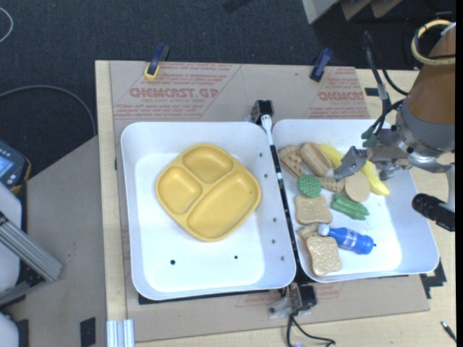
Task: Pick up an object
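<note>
Pincer (359, 166) hangs over the right bin (416, 255), finger state unclear; a round cookie (357, 189) lies just below it, a yellow banana (376, 179) beside it.

A pale wooden worktop (217, 96), covered with a printed cardboard sheet, stands on a dark carpeted floor (108, 16). Two blue clamps (155, 61) grip the worktop's far edge. A thin cable (43, 92) curves across the floor beyond the worktop's left edge.
</note>
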Controlling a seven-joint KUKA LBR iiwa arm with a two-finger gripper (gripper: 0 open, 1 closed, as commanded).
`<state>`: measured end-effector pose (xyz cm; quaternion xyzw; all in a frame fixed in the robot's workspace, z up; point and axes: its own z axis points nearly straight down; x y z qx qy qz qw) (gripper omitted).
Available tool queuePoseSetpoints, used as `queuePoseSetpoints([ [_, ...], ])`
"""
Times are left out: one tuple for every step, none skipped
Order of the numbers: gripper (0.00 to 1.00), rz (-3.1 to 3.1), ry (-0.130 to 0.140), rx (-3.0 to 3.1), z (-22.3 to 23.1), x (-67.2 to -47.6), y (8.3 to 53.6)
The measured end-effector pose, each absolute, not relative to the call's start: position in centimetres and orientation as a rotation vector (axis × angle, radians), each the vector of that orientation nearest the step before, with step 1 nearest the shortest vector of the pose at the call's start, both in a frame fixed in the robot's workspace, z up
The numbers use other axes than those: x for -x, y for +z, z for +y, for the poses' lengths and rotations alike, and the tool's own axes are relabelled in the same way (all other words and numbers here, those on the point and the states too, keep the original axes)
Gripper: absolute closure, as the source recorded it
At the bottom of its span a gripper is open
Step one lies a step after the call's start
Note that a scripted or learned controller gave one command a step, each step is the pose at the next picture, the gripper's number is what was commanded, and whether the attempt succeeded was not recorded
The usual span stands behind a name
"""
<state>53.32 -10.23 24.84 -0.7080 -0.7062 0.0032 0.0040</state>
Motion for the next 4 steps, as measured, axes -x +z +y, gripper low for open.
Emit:
queuePoseSetpoints([
  [0.00, -2.222, 0.000, 2.222, -10.2, -53.5, 25.4],
  [0.00, -2.216, 0.006, 2.216, -9.4, -52.9, 19.5],
  [0.00, -2.216, 0.006, 2.217, -9.4, -53.1, 15.2],
  [0.00, -2.218, 0.001, 2.221, -9.9, -53.1, 9.2],
])
